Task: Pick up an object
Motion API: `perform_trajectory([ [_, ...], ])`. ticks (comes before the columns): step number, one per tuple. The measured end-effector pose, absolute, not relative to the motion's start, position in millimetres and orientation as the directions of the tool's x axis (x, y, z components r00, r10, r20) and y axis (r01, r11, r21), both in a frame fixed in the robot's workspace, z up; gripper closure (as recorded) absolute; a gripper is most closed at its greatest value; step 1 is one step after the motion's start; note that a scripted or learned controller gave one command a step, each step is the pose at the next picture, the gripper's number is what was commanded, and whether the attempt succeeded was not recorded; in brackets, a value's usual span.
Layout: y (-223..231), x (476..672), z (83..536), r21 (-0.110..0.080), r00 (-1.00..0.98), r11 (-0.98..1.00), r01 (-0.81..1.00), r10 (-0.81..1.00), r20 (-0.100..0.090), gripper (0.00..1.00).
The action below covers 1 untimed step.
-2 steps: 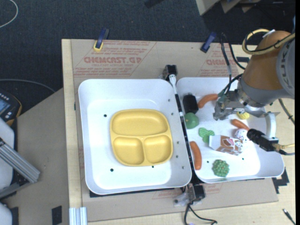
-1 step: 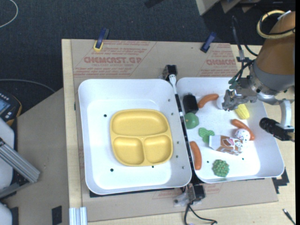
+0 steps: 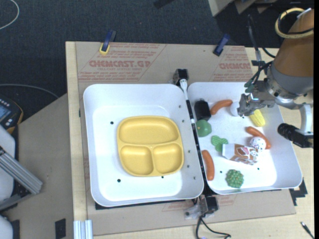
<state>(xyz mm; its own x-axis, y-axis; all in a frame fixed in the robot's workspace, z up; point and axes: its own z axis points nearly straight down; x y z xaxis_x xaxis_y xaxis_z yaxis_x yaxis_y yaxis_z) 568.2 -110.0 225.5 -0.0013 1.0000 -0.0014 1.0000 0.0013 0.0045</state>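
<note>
Over on the right, the grey arm with its orange band comes in above the right bin (image 3: 286,176), and its hand (image 3: 247,105) hangs low over the bin's far side, just beside a small yellow corn cob (image 3: 257,117) with a bumpy surface; I cannot tell from where I stand whether the hand is apart or together, and nothing shows between its tips. Two shallow white bins with rounded corners sit side by side on the tabletop (image 3: 149,59), which is covered with brown printed board. The left bin (image 3: 99,148) carries one smooth yellow plastic tray (image 3: 149,146), rounded and split into three compartments. The right bin holds the small toy foods. I count three slim orange sausage-like pieces: one (image 3: 221,105) near the far edge just left of the hand, one (image 3: 257,133) just under the corn, one (image 3: 208,164) lying along the left wall. A black block (image 3: 201,109) sits by the divider, with a round green piece (image 3: 203,128) just below it. Nearby lie a knobbly green piece (image 3: 219,143), a rough, bushy green broccoli (image 3: 234,178) at the near edge, and a flat printed packet (image 3: 240,152) touching a small white speckled ball (image 3: 257,144). Two clamps, one yellow (image 3: 105,44) and one blue (image 3: 220,46), grip the board's far edge.
</note>
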Motion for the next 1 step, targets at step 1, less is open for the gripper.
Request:
perform_trajectory([
  [1, -66.1, 542.6, 224.0, -0.004, -0.005, 0.005, 1.000, 1.000, 0.003, 1.00],
])
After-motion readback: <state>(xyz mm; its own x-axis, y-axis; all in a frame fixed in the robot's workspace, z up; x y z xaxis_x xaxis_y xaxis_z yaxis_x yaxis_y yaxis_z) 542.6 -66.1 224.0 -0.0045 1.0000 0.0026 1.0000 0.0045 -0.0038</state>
